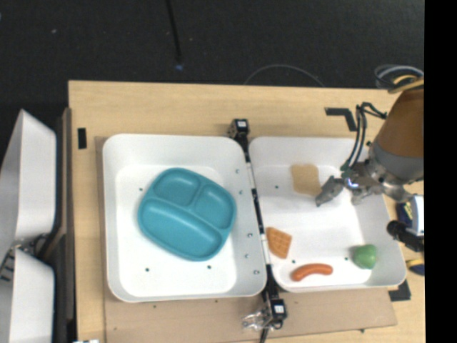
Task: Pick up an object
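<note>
On the wooden desk (171,106), the left white bin (121,263) carries a teal divided plate (187,213), lying flat near the bin's middle with its three compartments facing up. A black clip (239,128) sits at the far end of the seam where the two bins meet, and another fitting (273,309) sits at the near end.

The right white bin (314,224) holds four small things. An orange waffle-patterned piece (278,242) lies close to the left wall, just beside the seam. A red-orange sausage-shaped item (312,271) lies along the near wall, a little to the right of the orange piece and apart from it. A tan square piece like a slice of bread (305,179) lies in the far half of the bin. A green rounded object (365,256) sits in the near right corner.

The hand (344,189) hangs over the right bin's far right part, just to the right of the tan piece and not touching it. Its dark fingers (328,192) are spread apart, released, with nothing between them. The grey arm with its orange band (403,123) rises behind it at the right.
</note>
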